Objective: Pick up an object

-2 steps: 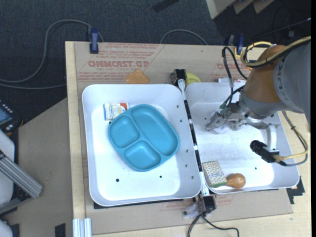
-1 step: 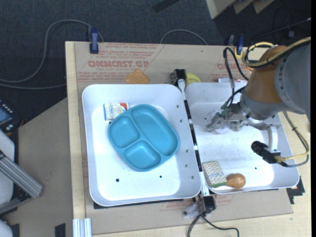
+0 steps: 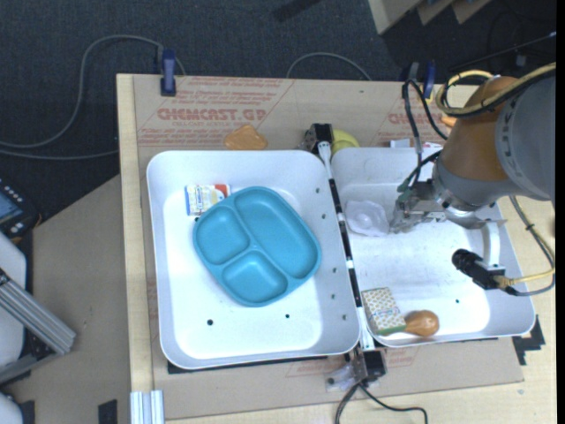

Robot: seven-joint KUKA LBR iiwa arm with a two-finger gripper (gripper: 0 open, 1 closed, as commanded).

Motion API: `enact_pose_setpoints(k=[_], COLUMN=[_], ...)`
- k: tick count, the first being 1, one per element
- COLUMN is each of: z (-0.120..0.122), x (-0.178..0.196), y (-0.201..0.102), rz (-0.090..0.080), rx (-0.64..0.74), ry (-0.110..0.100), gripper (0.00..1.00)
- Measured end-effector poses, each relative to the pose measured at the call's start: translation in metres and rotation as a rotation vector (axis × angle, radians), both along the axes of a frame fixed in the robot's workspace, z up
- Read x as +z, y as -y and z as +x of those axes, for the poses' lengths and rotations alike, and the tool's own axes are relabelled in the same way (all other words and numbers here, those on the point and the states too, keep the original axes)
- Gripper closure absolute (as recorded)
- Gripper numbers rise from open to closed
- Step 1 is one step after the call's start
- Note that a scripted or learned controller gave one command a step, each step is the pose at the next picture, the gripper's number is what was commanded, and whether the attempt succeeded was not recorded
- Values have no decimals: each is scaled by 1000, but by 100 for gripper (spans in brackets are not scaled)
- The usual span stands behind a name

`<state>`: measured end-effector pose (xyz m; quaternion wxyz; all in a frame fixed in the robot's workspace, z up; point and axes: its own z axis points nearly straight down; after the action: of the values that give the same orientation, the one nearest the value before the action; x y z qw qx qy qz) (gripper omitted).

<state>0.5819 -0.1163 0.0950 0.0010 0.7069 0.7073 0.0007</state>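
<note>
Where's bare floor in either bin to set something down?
Left bin: the strip below the blue plate, along the near wall. Right bin: the middle, between the gripper and the patterned packet. Crowded: beside the gripper, around the clear plastic item.

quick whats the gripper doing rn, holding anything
Gripper: cannot be told from this view; it is in the right bin, next to a clear plastic item.

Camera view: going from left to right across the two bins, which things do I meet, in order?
blue divided plate → clear plastic piece → orange-brown object
</note>
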Motion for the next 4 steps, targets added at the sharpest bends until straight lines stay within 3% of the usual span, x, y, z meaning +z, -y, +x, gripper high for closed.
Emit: enact_pose_setpoints(k=[1,2,3,4], z=[0,75,86,85], x=[-1,-10,-10,-10], y=[0,2,-26,9], rz=[0,-2,0,-3], rx=[0,3,3,-2], ry=[-1,5,2,1], gripper=[0,0,0,0])
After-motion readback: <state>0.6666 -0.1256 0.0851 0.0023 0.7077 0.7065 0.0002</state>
